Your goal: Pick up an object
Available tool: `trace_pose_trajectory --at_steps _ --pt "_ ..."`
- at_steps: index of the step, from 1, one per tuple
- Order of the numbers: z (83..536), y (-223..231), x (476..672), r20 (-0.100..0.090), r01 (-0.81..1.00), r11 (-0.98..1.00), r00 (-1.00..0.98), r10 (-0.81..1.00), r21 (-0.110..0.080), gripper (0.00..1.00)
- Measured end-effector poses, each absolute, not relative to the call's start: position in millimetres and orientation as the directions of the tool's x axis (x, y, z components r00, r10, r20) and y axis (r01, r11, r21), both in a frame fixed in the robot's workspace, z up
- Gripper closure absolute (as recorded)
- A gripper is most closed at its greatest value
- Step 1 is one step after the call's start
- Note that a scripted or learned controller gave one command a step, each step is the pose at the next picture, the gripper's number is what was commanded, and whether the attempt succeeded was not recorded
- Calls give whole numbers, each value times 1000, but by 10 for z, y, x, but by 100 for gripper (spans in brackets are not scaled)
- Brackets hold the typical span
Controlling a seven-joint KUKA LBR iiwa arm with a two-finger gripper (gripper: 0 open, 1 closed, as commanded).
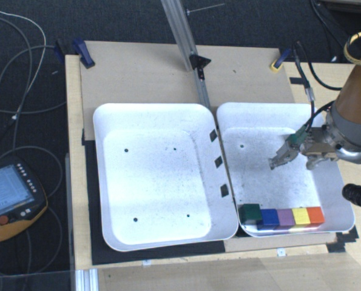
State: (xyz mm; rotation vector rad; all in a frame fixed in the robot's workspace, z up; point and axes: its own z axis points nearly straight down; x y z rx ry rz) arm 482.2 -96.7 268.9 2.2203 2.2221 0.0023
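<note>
Two-finger gripper (pixel 284 157): fingers' state cannot be told; row of coloured plastic blocks (pixel 281 216) lies toward right white bin's (pixel 253 117) near edge, axis along it.

The arm (pixel 355 102) enters from the right edge, its orange band uppermost and the grey wrist section below it. The wrist is angled leftward and downward. The gripper (pixel 283 156) extends to the left at a slant, fingertips low. Nothing is visible between the fingers. Finger spacing cannot be determined.
</note>
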Motion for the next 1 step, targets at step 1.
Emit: trace_pose_trajectory --at_steps 1 --pt "2692 -509 4972 2 1000 7 -7 1000 2 0"
